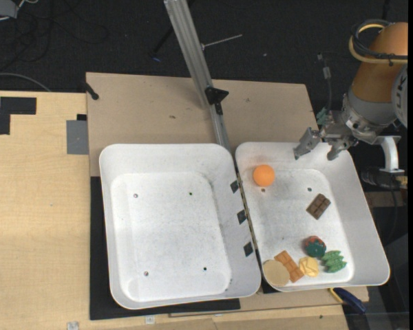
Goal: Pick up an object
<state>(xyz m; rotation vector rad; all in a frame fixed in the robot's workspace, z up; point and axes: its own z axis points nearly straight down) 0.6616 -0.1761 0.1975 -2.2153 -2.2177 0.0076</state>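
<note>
The gripper (321, 145) hangs with fingers spread wide and holding nothing over the far rim of the right bin (372, 253), near the orange ball (263, 175), which looks light, smooth and prone to rolling, so it is best pinched across its middle.

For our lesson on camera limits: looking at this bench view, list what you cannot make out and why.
- Gripper: too small in the camera view to read its grip.
- Cluster at the right bin's near end, around the green piece: small toys overlap, shapes unclear.
- Brown block: too small to identify.
- Arm: cut off by the right edge.
</note>
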